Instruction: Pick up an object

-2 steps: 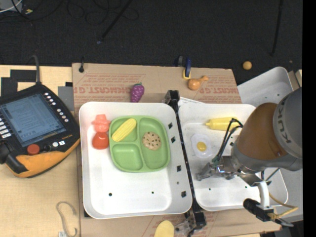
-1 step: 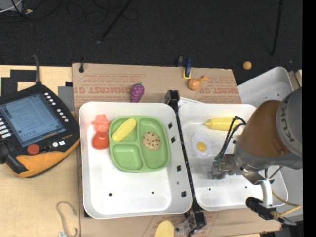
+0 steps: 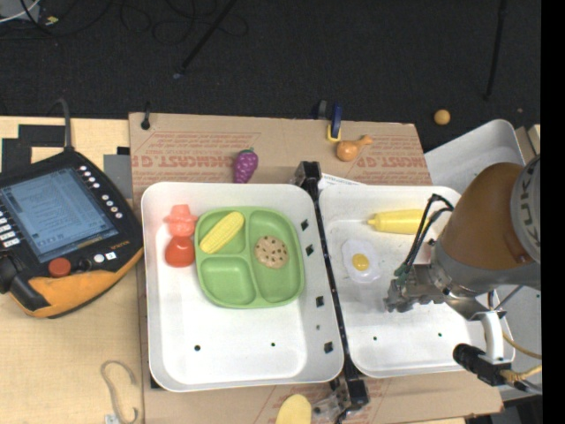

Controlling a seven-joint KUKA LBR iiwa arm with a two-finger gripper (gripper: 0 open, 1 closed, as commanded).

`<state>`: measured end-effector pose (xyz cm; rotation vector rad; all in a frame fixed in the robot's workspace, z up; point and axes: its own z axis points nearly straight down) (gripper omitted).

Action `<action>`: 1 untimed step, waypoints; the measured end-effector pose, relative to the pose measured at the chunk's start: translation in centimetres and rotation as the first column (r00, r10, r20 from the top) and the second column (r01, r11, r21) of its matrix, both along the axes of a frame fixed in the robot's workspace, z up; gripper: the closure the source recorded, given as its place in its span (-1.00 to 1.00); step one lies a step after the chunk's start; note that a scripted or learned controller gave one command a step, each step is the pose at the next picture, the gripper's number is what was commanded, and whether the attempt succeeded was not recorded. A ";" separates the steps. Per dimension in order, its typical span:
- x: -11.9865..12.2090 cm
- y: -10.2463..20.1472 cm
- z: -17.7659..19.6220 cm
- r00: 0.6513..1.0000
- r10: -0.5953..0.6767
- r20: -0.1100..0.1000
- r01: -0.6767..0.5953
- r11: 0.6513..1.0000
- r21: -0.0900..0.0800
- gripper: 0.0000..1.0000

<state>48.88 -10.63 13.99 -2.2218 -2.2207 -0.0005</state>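
Two white bins sit on the counter. Left of the end effector, the far bin carries one green divided plate, one corn cob, one cookie and one red figure. The bin under the end effector has one fried egg just left of it and one yellow bottle behind it.

Grey arm reaches in, wrist angled down-left.

green tray | yellow corn — brown-speckled cookie | white bins
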 end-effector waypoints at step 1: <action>-0.8 0.4 4.9 1.000 0.000 0.001 0.000 1.000 0.000 1.00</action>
